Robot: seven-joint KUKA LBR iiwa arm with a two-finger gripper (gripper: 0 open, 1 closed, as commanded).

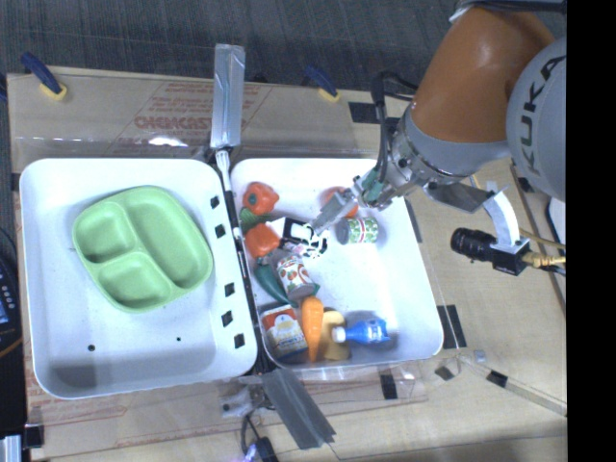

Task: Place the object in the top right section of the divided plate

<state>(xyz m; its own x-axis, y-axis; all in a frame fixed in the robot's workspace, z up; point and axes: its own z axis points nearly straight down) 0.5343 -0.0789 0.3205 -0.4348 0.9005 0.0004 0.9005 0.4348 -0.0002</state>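
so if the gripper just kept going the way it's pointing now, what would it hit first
The gripper points down and to the left in the camera view. Straight on, it would probably meet the black-and-white toy first, in the right bin. Depth is hard to judge from this slant, so it might pass just above it.

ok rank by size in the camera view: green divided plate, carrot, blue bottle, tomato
1. green divided plate, by far largest
2. carrot and blue bottle look about alike, so unranked
3. tomato, smallest, slightly
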